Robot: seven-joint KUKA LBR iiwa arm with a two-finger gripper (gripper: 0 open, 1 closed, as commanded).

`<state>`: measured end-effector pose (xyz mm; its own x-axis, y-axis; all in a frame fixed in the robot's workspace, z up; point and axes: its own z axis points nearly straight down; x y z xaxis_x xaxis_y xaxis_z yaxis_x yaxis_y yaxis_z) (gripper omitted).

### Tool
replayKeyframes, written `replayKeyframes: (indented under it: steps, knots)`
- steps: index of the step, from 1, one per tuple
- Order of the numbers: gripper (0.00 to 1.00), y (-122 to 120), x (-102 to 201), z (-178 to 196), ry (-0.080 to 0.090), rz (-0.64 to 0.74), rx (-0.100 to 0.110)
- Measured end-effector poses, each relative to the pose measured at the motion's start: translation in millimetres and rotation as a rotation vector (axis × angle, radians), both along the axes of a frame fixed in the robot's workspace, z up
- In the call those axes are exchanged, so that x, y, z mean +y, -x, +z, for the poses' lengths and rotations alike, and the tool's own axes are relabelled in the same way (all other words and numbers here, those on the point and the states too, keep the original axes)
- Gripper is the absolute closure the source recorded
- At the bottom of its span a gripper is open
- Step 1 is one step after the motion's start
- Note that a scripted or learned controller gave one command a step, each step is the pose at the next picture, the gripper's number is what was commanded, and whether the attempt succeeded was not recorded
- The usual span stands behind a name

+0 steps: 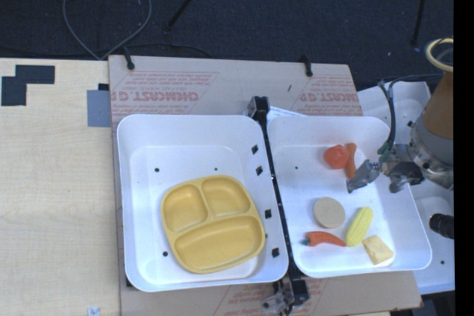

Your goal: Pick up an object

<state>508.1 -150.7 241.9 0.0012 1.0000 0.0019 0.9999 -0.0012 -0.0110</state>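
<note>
The right bin holds several toy foods. A red round piece with an orange part lies at the back, and a beige disc sits in the middle. A yellow corn cob, an orange carrot and a yellow cheese block lie toward the front. My gripper hangs over the bin's right side, just right of the red piece and behind the corn. It is open, with nothing between its two dark fingers.
The left bin holds a yellow divided plate. A black divider with clips runs between the bins. Cardboard lies under both bins, and cables trail on the dark floor behind.
</note>
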Motion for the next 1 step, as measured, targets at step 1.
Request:
replayKeyframes:
  steps: [1]
  knots:
    - [0.0, -2.0, -0.2, 4.3, 0.002, 0.002, -0.009]
